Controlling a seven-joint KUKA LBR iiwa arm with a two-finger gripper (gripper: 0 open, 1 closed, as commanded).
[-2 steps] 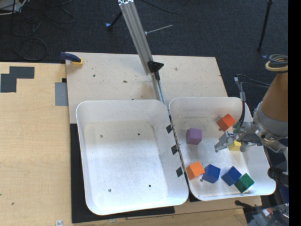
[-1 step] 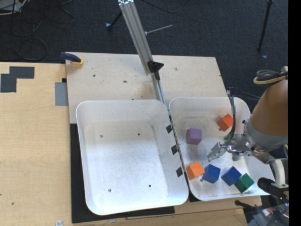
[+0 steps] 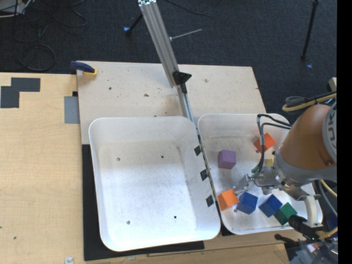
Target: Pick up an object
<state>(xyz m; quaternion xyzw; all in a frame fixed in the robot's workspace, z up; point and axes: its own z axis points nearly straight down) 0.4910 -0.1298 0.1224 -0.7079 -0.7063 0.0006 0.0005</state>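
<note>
The right bin holds several small blocks. A purple cube sits near its middle. An orange block lies at the front left, with two blue blocks and a green block beside it along the front. Another orange block lies at the back right, partly behind cables. My gripper reaches down into this bin from the right, just above the first blue block and right of the front orange block. The wrist covers its fingers, and nothing shows between them.
The left bin lies next to the right one, divided from it by a rim with black clips. A slanted aluminium post rises behind the bins. The arm's orange band and cables overhang the right bin's right side.
</note>
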